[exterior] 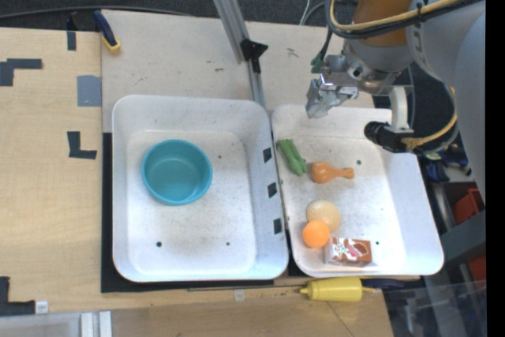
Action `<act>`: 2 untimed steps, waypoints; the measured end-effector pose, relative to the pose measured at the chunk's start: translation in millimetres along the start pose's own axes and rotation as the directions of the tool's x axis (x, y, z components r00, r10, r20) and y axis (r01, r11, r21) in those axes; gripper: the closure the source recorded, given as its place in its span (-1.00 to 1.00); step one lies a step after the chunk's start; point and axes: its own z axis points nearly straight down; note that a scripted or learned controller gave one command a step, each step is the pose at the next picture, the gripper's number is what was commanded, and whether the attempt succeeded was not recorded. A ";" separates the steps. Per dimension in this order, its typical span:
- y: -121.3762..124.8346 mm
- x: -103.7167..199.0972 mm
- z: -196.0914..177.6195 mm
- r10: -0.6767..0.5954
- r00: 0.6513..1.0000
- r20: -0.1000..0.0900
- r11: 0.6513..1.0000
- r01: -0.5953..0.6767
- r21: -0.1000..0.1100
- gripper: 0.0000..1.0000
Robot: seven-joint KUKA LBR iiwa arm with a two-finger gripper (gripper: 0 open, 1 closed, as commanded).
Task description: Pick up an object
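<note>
Two white bins side by side; the left bin [126, 170] carries a teal bowl [177, 171], the right bin [410, 209] carries the candidates for picking. Gripper [319, 102] hangs above the right bin's far rim, nothing between it and the bin; whether it is spread or pressed together cannot be told, since the tip reads as one blurred grey mass. Nearest to it is a green pepper-like piece [292, 156] by the divider, then an orange gourd-shaped toy [330, 172] just beside it. Nearer the camera lie a pale round object [323, 211], an orange ball [316, 234] touching it, and a red-and-white packet [349, 251]. A yellow bottle [335, 290] lies outside on the bench edge. Judgement: all look like light toy foods, probably hard smooth plastic, so slippery; the green piece is slim and best pinched across its narrow middle. The ball would likely roll away. The packet lies flat and offers little edge. The pale object's make is unclear, partly masked by the ball.
</note>
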 end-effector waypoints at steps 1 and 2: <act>-14.1 51.2 15.6 0.001 1.000 0.000 1.000 -0.001 0.002 1.00; -26.3 94.0 16.3 0.001 1.000 0.001 1.000 -0.001 0.002 1.00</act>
